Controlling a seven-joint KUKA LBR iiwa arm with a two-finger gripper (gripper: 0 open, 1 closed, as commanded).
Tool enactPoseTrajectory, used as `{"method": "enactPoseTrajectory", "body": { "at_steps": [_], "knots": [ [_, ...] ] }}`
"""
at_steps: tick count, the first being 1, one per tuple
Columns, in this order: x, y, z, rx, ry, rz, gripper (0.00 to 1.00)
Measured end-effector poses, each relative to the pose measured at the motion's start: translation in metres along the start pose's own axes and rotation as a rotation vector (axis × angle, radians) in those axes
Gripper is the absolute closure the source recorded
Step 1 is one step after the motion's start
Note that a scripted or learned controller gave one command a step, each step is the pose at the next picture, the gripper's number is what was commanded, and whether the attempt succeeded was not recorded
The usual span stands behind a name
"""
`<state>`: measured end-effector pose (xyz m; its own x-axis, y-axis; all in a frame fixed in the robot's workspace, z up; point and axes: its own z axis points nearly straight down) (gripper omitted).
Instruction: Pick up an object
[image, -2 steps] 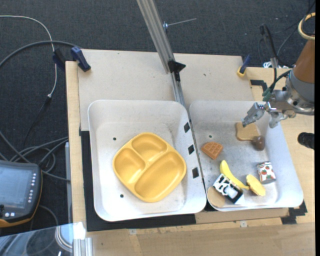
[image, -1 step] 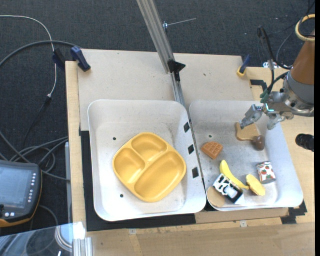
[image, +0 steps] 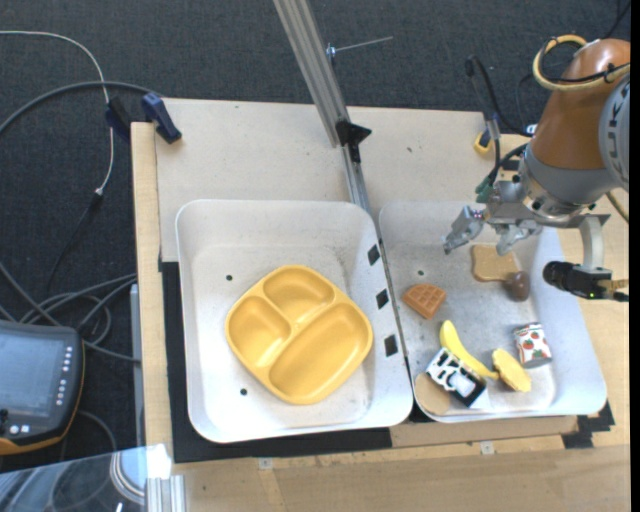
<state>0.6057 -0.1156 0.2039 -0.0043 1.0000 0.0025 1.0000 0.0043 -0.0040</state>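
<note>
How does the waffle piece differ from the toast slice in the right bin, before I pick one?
The waffle piece is orange-brown with a grid pattern; the toast slice is paler tan and smooth. The waffle piece lies out in the open near the bin's left side, while the toast slice sits right below the gripper, beside a small brown item. The waffle piece looks slightly smaller. Both lie flat in the right bin.

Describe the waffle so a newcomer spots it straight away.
Look in the right bin, the one without the yellow plate. Near its left side, just above the banana, lies the waffle: a small orange-brown square with a grid pattern, darker than the pale toast to its upper right.
</note>
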Motion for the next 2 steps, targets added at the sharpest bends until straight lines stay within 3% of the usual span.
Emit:
{"method": "enactPoseTrajectory", "body": {
  "at_steps": [2],
  "knots": [
    [0.109, 0.073, 0.011, -0.008, 0.000, -0.002, 0.00]
  ]
}}
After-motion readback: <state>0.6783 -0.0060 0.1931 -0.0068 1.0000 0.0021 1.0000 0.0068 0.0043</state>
